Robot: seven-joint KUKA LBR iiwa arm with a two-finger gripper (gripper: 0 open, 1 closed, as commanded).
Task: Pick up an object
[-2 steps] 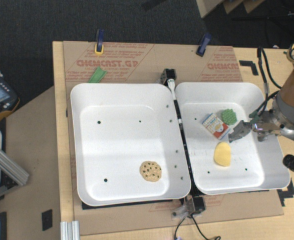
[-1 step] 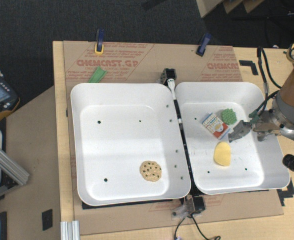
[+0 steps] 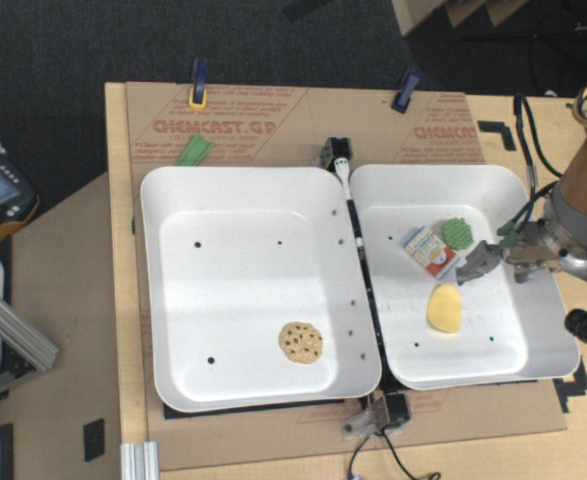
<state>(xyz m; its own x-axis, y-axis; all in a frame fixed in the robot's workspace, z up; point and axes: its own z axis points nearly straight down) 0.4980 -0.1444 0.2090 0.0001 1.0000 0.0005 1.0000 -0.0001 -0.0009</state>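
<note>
In the right bin (image 3: 493,183) lie a small white, blue and red carton (image 3: 426,249), a green round object (image 3: 458,232) touching its right side, and a yellow lemon-like object (image 3: 445,309) nearer the front. My gripper (image 3: 476,261) reaches in from the right and hangs low over this bin. Its tip is just right of the carton, below the green object and above the yellow one. Nothing is seen held in it. A round chocolate-chip cookie (image 3: 300,342) lies in the left bin (image 3: 173,228) near the front.
A black divider strip (image 3: 358,248) runs between the two bins. The bins rest on a cardboard sheet (image 3: 273,118) held by a yellow-blue clamp (image 3: 198,86) and a blue clamp (image 3: 406,88). Green tape (image 3: 193,150) lies at the back left. Black cables (image 3: 528,138) hang by the arm.
</note>
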